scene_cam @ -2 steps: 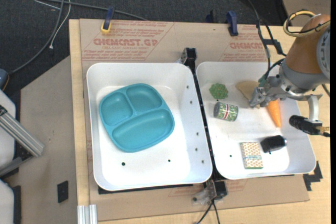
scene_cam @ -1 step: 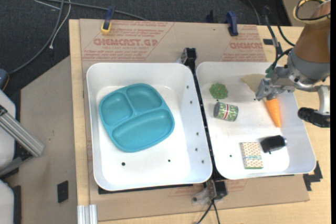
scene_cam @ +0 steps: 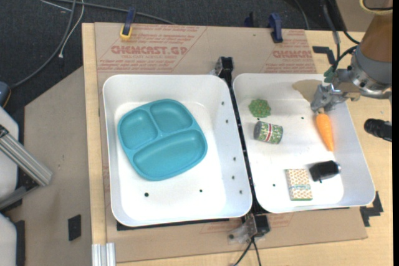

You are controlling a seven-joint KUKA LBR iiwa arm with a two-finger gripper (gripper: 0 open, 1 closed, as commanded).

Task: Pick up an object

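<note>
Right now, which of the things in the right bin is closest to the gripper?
The orange carrot: its top end lies just below the gripper, while the other items sit farther left or lower.

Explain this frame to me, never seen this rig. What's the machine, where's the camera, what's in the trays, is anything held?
One fixed camera looks down at a slant on a bench with two shallow white bins. The grey KUKA arm enters from the view's right; its gripper hangs over the right bin, just above the top of a toy carrot. Nothing visibly sits between its fingers. The right bin also has a green leafy toy, a small can on its side, a patterned box and a black block. The left bin holds a blue divided plate.
</note>
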